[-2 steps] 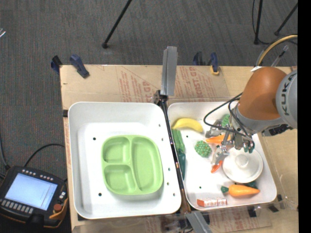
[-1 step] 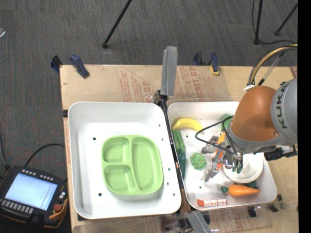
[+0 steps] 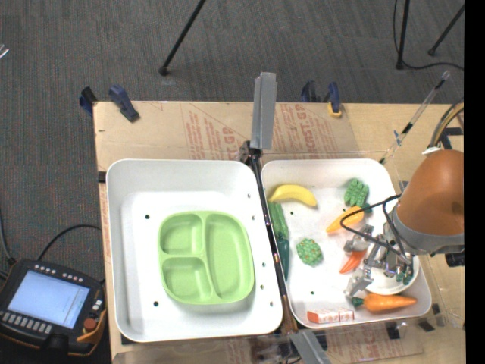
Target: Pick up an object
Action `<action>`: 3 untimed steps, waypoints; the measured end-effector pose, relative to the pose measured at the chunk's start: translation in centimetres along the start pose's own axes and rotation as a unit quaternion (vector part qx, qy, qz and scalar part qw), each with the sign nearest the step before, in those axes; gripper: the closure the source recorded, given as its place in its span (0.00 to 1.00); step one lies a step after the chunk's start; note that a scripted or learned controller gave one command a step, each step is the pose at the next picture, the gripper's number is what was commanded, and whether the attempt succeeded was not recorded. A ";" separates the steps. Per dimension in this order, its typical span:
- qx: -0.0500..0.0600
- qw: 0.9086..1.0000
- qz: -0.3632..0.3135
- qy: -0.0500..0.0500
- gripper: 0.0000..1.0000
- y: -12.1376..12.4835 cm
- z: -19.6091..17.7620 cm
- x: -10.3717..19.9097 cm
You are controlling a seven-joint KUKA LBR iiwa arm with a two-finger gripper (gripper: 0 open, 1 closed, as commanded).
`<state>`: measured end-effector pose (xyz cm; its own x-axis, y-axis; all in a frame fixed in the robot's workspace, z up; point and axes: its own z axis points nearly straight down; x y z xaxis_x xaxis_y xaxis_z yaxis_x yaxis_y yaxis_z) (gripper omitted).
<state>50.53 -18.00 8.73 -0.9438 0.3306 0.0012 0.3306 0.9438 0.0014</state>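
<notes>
We hover our grey two-finger gripper (image 3: pixel 369 273) low at four o'clock in the right white bin (image 3: pixel 326 174), just above the orange plastic carrot (image 3: pixel 389 302), its state unclear, and nothing looks lifted yet.

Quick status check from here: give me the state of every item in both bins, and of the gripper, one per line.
Green divided plate: flat in left bin, upright.
Banana: lying in right bin, far side.
Green knobbly ball: resting loose, mid bin.
Green toy: lying near far wall.
Carrot: lying by near right corner.
Red-and-white box: flat against near wall.
Gripper: low over the right bin; whether open or shut is unclear.
</notes>
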 end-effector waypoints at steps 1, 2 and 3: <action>-0.001 1.000 -0.003 0.000 1.00 0.2 -0.9 -0.1; -0.001 1.000 -0.004 0.000 0.00 0.2 -0.9 0.0; 0.000 0.999 0.043 -0.001 0.00 0.7 0.0 -1.3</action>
<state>52.00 -17.73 8.71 -0.9119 0.4105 -0.0003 0.4105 0.9119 0.0014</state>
